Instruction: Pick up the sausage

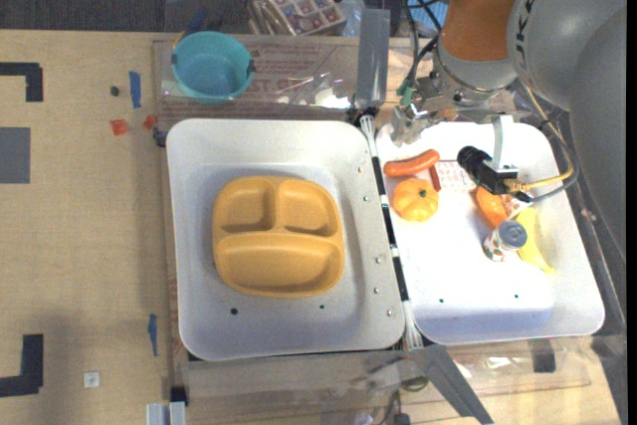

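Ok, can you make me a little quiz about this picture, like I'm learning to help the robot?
1. True or false: the sausage lies in the right bin.
2. Which bin holds the yellow tray? A) left bin B) right bin C) neither
3. Fill in: just below the sausage sits a small orange ____.

Key:
1. True. It lies near the bin's upper left corner, with the gripper just above it in the picture.
2. A.
3. Pumpkin.
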`<state>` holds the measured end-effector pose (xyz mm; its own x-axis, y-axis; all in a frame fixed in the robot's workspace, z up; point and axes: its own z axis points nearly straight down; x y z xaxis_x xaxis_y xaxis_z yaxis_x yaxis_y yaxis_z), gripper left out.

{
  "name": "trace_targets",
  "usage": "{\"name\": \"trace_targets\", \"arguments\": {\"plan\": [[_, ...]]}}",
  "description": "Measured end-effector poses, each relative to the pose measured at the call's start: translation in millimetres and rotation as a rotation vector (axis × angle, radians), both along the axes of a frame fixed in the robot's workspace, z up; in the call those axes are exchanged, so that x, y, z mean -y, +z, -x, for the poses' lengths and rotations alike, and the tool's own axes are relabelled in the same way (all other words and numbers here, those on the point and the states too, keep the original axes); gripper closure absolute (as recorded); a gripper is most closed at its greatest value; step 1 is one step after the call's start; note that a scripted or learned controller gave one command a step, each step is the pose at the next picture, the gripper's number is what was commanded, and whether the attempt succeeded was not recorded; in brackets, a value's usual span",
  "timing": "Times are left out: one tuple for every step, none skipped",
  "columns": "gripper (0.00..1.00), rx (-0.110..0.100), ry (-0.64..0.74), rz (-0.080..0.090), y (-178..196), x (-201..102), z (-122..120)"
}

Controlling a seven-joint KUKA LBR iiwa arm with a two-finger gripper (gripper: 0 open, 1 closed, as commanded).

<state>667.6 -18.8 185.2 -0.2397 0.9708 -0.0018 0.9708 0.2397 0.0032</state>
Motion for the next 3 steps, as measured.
{"name": "trace_targets", "arguments": {"plan": [[0.00,-0.001,0.000,0.000,0,0,0],[0.00,0.000,0.115,0.001,-83,96,0],[0.00,-0.006,0.201,0.007,-95,89,1]]}}
